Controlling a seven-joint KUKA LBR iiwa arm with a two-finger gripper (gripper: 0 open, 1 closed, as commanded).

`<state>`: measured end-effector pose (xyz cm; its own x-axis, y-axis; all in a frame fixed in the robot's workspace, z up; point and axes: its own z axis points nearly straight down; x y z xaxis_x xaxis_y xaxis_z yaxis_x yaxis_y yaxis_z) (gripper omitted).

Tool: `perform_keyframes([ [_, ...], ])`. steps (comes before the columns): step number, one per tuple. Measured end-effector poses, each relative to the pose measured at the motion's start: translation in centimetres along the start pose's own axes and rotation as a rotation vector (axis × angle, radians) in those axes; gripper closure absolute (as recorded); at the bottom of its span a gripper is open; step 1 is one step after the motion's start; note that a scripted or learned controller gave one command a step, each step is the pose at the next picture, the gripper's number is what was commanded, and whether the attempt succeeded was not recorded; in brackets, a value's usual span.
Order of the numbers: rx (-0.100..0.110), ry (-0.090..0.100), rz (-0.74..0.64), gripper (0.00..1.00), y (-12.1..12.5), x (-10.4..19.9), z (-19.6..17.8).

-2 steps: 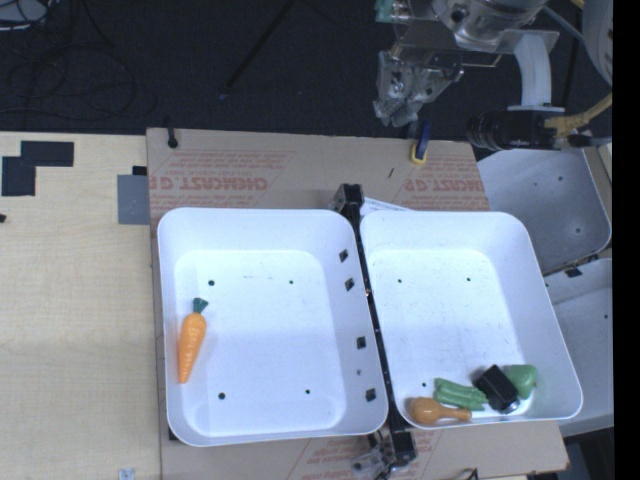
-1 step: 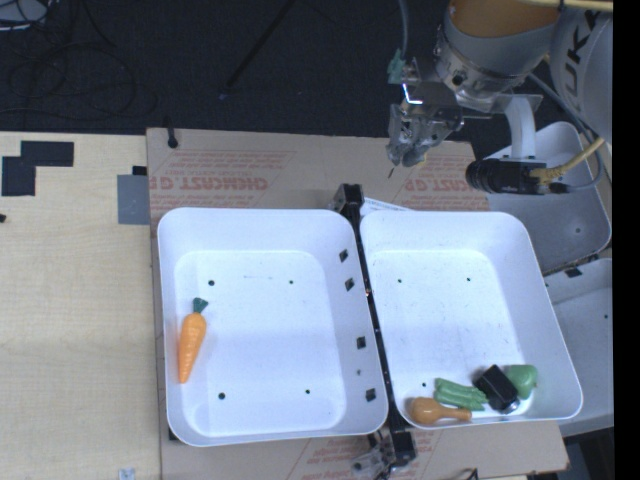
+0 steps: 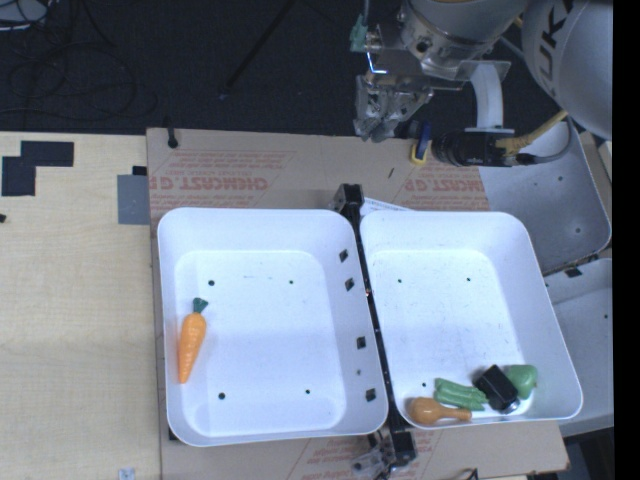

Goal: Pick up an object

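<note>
Jaws above the worktop's far edge, 2 bins below.
My jaws (image 3: 385,118) hang beyond both bins; I cannot tell their state. A carrot (image 3: 191,339) lies by the left bin's (image 3: 250,230) left wall; 4 items (image 3: 478,396) crowd the right bin's (image 3: 450,230) near-right corner.

My arm (image 3: 520,18) runs out past the top and right edges of the view, so its upper part is cut off, and my gripper (image 3: 385,118) is too small and dark against the background for me to tell how it stands. In the right bin (image 3: 540,268), the black object (image 3: 497,388) covers part of the green pieces (image 3: 462,394) beside it.
</note>
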<state>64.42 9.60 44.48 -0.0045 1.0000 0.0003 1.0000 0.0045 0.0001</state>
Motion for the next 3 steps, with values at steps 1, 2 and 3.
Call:
perform_keyframes([
  [1, 0.015, -0.004, 0.011, 1.00, -0.2, -6.7, 11.2],
  [2, -0.015, 0.003, -0.002, 1.00, -0.1, 1.3, -10.4],
  [3, 0.004, -0.001, 0.002, 1.00, 0.0, 4.0, -9.2],
])
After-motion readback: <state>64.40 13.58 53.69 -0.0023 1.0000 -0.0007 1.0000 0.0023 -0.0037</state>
